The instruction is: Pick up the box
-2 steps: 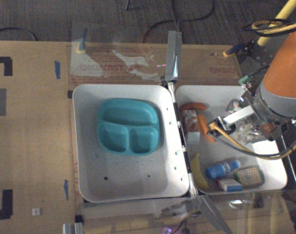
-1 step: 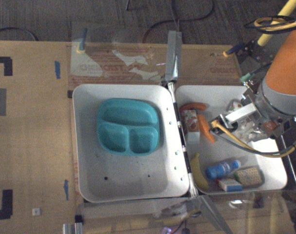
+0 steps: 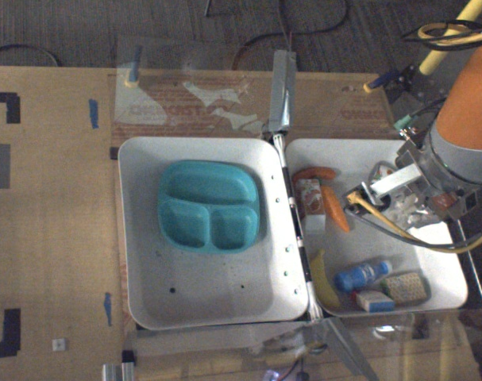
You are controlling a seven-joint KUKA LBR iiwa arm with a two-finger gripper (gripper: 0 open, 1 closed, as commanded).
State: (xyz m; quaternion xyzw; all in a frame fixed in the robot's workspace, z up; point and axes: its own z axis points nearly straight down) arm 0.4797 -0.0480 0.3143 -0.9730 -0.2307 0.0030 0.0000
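The camera view looks down on a counter (image 3: 50,236) carrying two shallow white bins side by side. The left bin (image 3: 145,292) contains one teal divided plate (image 3: 210,205) with three compartments, lying flat in the bin's upper middle. The right bin (image 3: 451,288) contains several items. The box (image 3: 310,201), small and whitish with red print on its top face, lies against the bin's left wall. Directly above the box lies a reddish sausage-shaped item (image 3: 314,173); just right of the box lies an orange carrot (image 3: 335,209), tilted. Below the box, along the same wall, lies a yellow banana (image 3: 325,282). To the right of the banana lie a blue bottle (image 3: 361,276), a small white and red carton (image 3: 374,300) and a tan sponge-like block (image 3: 406,287). The gripper (image 3: 411,209) is located over the right bin, well to the right of the box and apart from it; cables and wrist hardware obscure its fingers, so its opening cannot be determined. The arm is cut off at the frame's right edge.
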